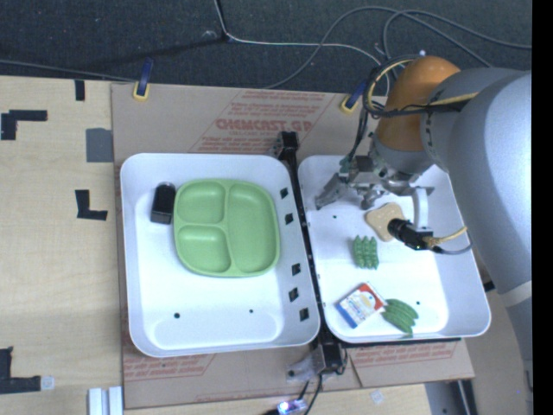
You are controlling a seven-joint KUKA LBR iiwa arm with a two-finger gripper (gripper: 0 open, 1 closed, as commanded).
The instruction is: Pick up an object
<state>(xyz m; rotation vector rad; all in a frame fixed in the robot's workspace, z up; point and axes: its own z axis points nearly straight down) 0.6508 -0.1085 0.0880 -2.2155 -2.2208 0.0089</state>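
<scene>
Brown cardboard sheet [251, 119] under the bins, red printed lettering, blurred, not legible, small red-and-blue packet [359, 304], print unreadable

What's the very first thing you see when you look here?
The big grey robot arm with its orange band, reaching in from the right over the right bin. Next, the bright green divided plate in the middle of the left bin, with a small black object at its left. Below the arm lie a tan piece, green toys and a little packet.
</scene>
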